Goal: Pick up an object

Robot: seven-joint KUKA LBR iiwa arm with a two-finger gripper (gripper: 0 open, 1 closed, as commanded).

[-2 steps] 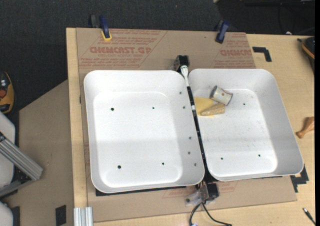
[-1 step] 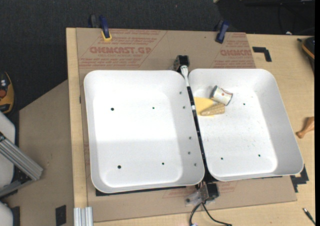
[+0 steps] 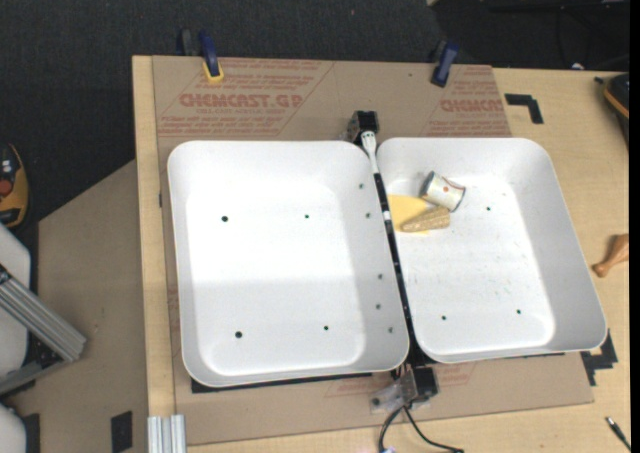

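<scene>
A small white cylinder [image 3: 441, 191] and yellow wedge [image 3: 415, 213] lie touching near the right bin's [image 3: 560, 241] upper-left corner, open floor toward its other walls.

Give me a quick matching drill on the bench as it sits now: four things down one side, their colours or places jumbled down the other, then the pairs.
Things
1. small white cylinder with a grey end
2. flat yellow wedge-shaped piece
3. blue clamp with a yellow jaw
4. left shallow white bin

Places
A. at the far left edge of the brown board
B. in the right bin, against its left wall
C. in the right bin, just right of the yellow piece, touching it
D. beside the right bin, nearer the view's left

Pairs: 1-C, 2-B, 3-A, 4-D
</scene>
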